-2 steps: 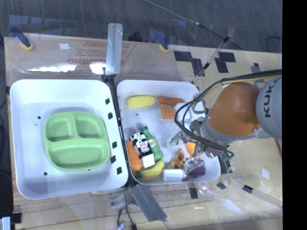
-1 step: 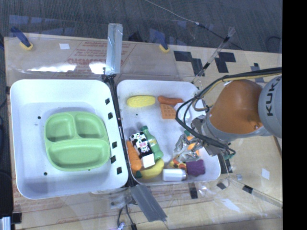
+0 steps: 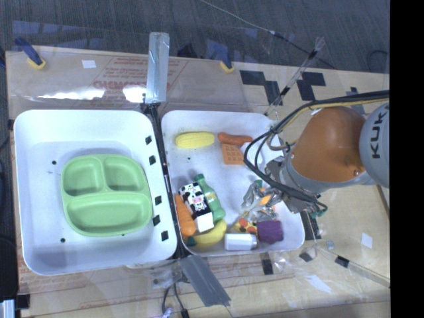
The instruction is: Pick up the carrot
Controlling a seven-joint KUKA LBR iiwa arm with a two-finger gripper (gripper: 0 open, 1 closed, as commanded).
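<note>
1. The carrot (image 3: 185, 216) lies in the right bin (image 3: 199, 120), close against its left wall, toward the near-left corner.
2. Its long axis runs roughly front to back in the view, slightly slanted; the near end sits by a yellow banana (image 3: 210, 235). Which end is the tip I cannot tell.
3. Just beside it on the right are a black-and-white cow toy (image 3: 195, 198) and a green bottle (image 3: 211, 201).
4. The arm reaches in from the right, its orange band (image 3: 329, 146) above the bin's right side, wrist angled down and leftward.
5. The jaws (image 3: 260, 199) hang over clutter near a purple block (image 3: 269, 230), well apart from the carrot; whether they are wide or narrow, I cannot tell.
6. The left bin (image 3: 33, 128) holds a green divided plate (image 3: 105, 195).
</note>
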